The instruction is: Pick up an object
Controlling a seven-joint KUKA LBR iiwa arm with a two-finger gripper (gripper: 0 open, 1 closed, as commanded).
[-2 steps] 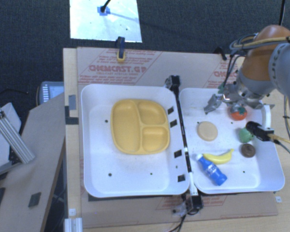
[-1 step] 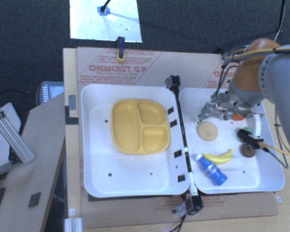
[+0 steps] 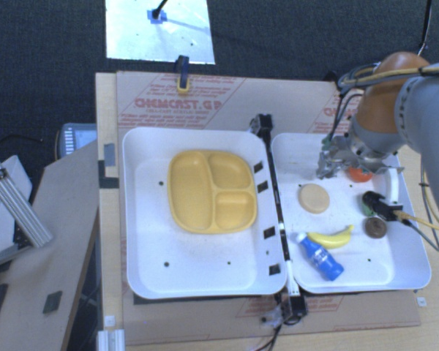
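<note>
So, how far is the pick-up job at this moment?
Nothing looks picked yet: the round beige disc, yellow banana and blue plastic bottle all lie in the right white bin. The tool hangs low near that bin's back, beside a small orange object. Gripping and lifting are left.

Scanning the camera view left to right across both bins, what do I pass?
Yellow divided tray in the left bin → blue bottle → tan round disc → banana → small orange object beside the gripper → dark brown round piece, all in the right bin.
</note>
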